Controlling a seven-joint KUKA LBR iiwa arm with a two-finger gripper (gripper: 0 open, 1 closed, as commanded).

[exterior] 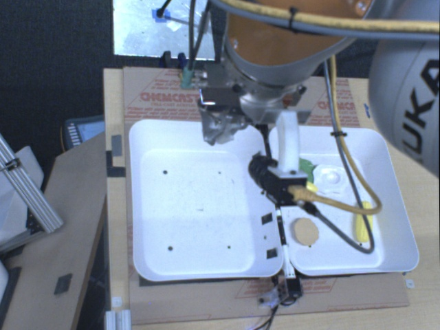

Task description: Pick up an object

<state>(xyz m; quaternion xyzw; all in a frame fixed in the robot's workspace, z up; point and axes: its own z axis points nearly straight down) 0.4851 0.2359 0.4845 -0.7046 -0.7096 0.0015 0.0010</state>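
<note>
My gripper (221, 130) hangs over the back edge of the left white bin (137, 205), near its right corner, and its tip is blurred. Nothing shows between its fingers. In the right white bin (402, 243) a round tan disc (306, 232) lies near the front left. A yellow elongated object (363, 227) lies to its right, partly crossed by the robot's cable. Toward the middle sit a small green piece (306, 166) and a pale, clear-looking object (331, 178). All of these lie to the right of and in front of the gripper.
The big orange-and-grey arm body fills the top right and hides the back of the right bin. Both bins rest on a cardboard sheet (165, 91) on the bench. An aluminium rail (27, 191) lies off to the far left.
</note>
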